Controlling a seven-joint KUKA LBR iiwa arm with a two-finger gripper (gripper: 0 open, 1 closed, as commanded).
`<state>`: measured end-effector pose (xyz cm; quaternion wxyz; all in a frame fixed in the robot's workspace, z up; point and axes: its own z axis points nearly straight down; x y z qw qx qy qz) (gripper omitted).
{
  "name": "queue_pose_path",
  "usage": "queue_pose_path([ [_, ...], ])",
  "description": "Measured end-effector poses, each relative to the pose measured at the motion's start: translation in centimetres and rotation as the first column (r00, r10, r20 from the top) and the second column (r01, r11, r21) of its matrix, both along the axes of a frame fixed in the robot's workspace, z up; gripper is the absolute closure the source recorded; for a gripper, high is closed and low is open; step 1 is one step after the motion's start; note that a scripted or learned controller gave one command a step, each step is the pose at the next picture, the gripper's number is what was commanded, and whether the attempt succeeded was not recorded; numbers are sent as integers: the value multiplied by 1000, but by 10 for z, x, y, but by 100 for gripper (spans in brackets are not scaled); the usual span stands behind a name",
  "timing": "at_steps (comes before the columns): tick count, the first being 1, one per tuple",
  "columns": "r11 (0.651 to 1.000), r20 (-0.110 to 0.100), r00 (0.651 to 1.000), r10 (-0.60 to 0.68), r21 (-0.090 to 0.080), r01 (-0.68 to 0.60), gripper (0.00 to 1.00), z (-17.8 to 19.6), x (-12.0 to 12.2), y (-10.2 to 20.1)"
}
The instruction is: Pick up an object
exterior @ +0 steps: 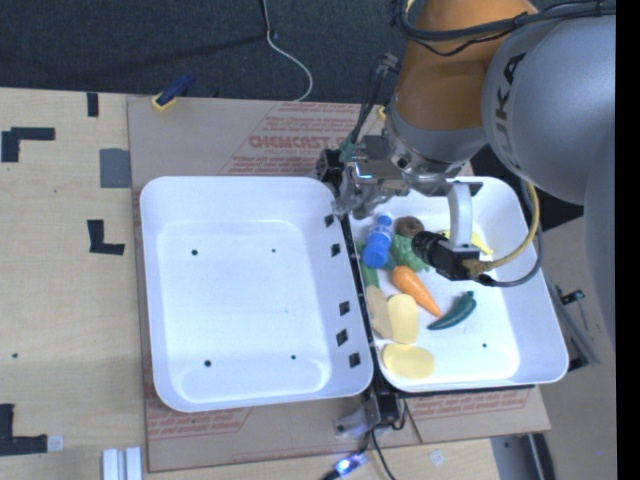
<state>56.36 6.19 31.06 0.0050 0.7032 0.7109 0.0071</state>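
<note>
My gripper [347, 190] hangs over the left rim of the right bin [510, 353], close to the divide between the two bins. Just below and right of it lies a blue bottle [378, 244]. Beside the bottle are a brown piece [407, 226] and a green piece [404, 255]. An orange carrot [413, 287] lies nearer the front, with a dark green pepper [452, 311] to its right. A pale yellow piece [402, 318], a beige piece [378, 310] and a flat yellow piece [408, 361] sit along the bin's left front. Nothing shows as held.
The left bin [170, 208] stands beside the right one on a cardboard sheet [250, 138]. The big grey and orange arm [470, 58] covers the right bin's back part. A black cable plug [442, 253] hangs over the toys. A white cable [285, 53] runs at the back.
</note>
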Motion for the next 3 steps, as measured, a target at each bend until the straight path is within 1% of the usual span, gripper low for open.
queue_pose_path([
  [1,1000,-27,1000,-3,-3,3,100,-86,-38,79],
  [2,1000,-26,1000,-5,-5,5,100,-133,-78,128],
  [3,1000,-13,1000,-3,1,3,100,-45,-80,175],
])
